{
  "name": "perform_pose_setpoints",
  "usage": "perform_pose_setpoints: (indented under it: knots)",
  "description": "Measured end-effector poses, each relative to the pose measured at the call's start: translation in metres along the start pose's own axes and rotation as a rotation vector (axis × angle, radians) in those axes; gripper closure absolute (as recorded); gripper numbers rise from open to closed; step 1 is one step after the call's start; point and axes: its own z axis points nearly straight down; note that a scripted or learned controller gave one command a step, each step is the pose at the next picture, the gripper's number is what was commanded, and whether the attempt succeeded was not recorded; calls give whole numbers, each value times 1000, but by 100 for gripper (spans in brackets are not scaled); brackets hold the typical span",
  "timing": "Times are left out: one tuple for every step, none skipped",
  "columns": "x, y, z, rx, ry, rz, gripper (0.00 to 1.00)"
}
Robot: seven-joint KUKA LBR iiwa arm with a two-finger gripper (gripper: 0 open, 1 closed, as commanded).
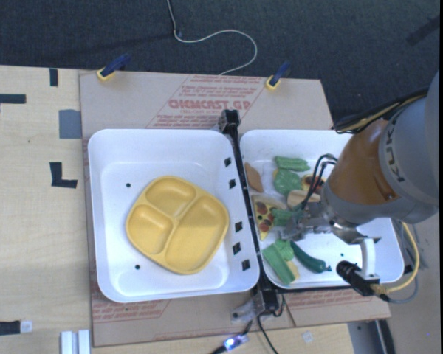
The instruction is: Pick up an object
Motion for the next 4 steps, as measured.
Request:
perform_pose_setpoints:
  knots:
    - [-3, -3, -62, -2, -1, 0, 100]
    - [-7, -4, -124, -3, -2, 0, 100]
    - [-6, -4, -129, 2, 0, 0, 100]
    - [55, 0, -121, 4, 2, -6, 100]
